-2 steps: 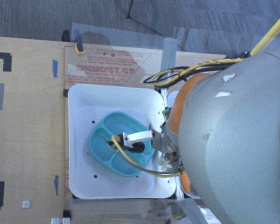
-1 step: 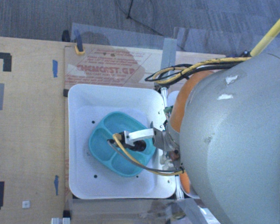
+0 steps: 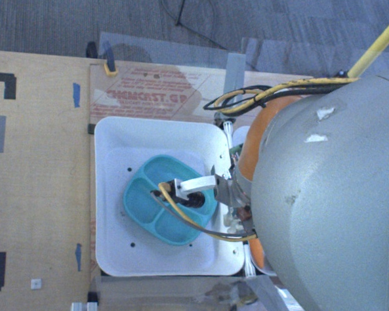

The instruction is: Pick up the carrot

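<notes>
Arm (image 3: 323,192): grey, smooth matt shell with an orange band (image 3: 251,145) above the wrist. It is nearest the lens and covers the right half of the view.
Gripper (image 3: 231,203): low over the bin's right side, just beside the plate. I cannot tell whether the claw is apart or together.
Carrot: hidden, and I cannot tell where it lies (under the arm's bulk is only a guess).
Step in hand: seemingly the approach. To do it well, I judge: descend straight, set the claw across the carrot's width rather than along it, and grip nearer the thick end, since a smooth tapered body tends to slide out. Then lift vertically, clear of the bin wall.
Plate (image 3: 142,201): teal glossy plastic with a rounded outline and moulded ridges dividing it into compartments. It lies inside the bin.
Bin (image 3: 117,137): white, shallow, with rounded corners; 1 of 2.
Bench (image 3: 35,175): pale, flat wood grain with scraps of blue tape (image 3: 75,95).
</notes>
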Motion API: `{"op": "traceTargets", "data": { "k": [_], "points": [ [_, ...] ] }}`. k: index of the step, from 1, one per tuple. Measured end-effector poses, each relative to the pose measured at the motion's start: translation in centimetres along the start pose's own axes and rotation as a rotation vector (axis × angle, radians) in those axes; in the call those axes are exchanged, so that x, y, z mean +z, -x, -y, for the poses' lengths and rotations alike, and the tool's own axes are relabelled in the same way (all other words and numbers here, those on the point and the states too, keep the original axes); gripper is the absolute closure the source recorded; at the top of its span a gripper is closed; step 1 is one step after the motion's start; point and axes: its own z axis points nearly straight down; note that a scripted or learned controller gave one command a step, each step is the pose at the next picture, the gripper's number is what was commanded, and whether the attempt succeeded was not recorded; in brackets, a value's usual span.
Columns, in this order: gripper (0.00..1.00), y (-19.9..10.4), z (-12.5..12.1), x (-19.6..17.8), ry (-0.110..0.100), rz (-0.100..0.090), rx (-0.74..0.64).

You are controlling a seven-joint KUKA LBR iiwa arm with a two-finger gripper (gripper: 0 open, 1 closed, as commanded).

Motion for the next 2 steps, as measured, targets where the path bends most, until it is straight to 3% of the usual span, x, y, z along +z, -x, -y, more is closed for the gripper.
{"op": "traceTargets", "data": {
  "k": [2],
  "points": [
    [1.0,-0.04,-0.24,-1.8,-0.001,0.002,0.006]
  ]
}}
